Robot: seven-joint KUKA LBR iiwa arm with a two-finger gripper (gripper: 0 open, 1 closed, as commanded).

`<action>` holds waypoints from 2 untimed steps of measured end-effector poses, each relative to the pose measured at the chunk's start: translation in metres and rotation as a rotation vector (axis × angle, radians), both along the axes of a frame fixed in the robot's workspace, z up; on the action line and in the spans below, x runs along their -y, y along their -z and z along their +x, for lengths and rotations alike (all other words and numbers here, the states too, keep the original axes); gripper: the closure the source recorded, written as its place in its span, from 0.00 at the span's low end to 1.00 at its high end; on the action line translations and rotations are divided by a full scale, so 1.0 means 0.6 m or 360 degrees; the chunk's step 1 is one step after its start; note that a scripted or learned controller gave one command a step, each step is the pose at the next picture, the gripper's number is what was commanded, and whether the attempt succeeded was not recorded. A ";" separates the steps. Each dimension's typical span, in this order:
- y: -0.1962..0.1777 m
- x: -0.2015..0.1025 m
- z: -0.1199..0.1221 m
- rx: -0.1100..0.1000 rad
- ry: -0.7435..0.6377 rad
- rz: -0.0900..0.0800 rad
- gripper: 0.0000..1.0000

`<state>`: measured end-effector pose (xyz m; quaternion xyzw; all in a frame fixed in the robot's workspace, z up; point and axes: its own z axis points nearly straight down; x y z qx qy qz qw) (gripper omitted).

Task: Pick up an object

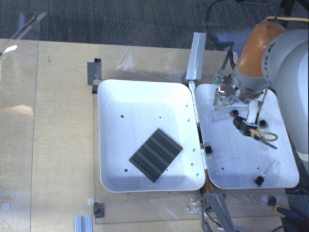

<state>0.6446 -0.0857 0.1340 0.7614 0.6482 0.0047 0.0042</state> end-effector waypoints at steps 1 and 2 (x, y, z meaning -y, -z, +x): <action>-0.020 -0.002 0.003 0.0008 -0.0010 -0.0001 1.00; -0.088 -0.040 0.042 -0.0010 -0.0101 -0.0001 1.00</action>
